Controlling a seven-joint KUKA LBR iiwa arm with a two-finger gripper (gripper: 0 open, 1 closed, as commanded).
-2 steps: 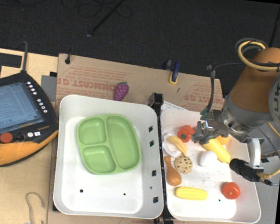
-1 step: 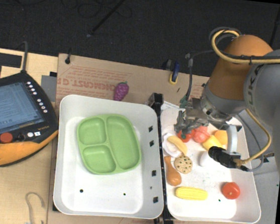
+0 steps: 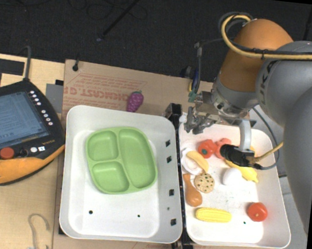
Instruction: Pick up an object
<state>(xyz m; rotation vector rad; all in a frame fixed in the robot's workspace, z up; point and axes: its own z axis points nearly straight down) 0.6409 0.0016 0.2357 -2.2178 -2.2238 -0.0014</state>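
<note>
Black cloth (image 3: 101,18) backs a cardboard-topped bench (image 3: 22,200) bearing two white bins side by side. Over the far left corner of the right bin (image 3: 269,234) hangs the gripper (image 3: 201,121); whether it is spread or pressed together cannot be told. The toys to be picked lie in that bin. A red toy (image 3: 206,148) sits just on the near side of the gripper, with a banana (image 3: 196,160) just beside it by the left wall. A cookie (image 3: 204,182) and a brown toy (image 3: 193,195) follow along the same wall. Corn (image 3: 213,215) lies toward the near edge and a tomato (image 3: 257,212) toward the near right corner. An egg (image 3: 231,176) rests mid-bin with a yellow piece (image 3: 250,174) beside it. The grey arm (image 3: 295,93) covers the bin's far right corner. Open floor shows along its near edge and right wall.

The left bin (image 3: 76,218) holds a green three-part tray (image 3: 120,159) set toward the far edge, with bare floor around it, widest along the near edge. Behind that bin a purple toy (image 3: 135,100) lies on the bench. A pendant (image 3: 12,123) with a lit screen sits at the bench's left edge, and a metal hook (image 3: 39,228) lies by the near left corner. Red print on the cardboard behind the bins stands upside down and cannot be read with certainty.
</note>
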